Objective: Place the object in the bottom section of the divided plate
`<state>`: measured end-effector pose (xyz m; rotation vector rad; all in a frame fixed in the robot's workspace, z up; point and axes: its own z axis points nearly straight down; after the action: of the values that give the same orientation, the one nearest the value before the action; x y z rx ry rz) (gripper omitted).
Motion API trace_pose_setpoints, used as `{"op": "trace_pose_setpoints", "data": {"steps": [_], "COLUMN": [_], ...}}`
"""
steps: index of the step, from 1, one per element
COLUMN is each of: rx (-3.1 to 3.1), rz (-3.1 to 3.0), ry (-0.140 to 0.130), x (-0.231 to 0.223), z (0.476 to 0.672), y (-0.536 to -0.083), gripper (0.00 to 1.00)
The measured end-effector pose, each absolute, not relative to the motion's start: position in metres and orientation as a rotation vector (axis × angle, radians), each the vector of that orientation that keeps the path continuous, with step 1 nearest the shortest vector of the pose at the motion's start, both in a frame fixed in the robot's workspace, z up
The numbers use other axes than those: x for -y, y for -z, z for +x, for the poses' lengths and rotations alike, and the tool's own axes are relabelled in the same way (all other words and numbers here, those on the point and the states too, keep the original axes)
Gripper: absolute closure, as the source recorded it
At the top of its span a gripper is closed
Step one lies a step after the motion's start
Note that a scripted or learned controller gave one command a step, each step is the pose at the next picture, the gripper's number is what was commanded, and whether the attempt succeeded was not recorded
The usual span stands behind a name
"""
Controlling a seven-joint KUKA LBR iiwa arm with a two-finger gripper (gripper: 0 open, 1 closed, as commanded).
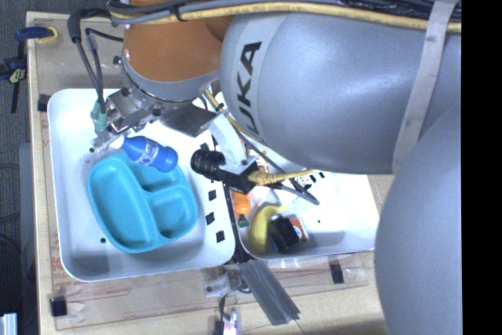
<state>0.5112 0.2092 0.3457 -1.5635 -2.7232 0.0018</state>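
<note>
A blue divided plate point(140, 205) lies in the left white bin point(67, 169), with one long section on its left and two smaller ones on its right. A blue bottle with a white label point(149, 153) lies on its side across the plate's upper rim. My gripper point(108, 128) hangs just left of and above the bottle, over the bin's upper part, under the orange band of the wrist. The bottle's left end lies close under the gripper, and I cannot make out any contact.
The grey arm covers the upper and right parts of the view. In the right bin point(345, 239) lie a yellow banana-like object point(261, 220), a black block point(284, 234) and a small orange item point(241, 205), all near the wall between the bins.
</note>
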Motion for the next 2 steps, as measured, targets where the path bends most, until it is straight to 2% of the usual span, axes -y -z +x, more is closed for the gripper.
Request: {"op": "trace_pose_setpoints", "data": {"steps": [1, 2], "rx": [2.696, 2.557], "rz": [-1.608, -1.823], "ry": [-0.007, -0.004], "x": [-0.151, -0.103], "z": [0.476, 0.487], "y": [-0.253, -0.251], "gripper": [1.0, 1.0]}}
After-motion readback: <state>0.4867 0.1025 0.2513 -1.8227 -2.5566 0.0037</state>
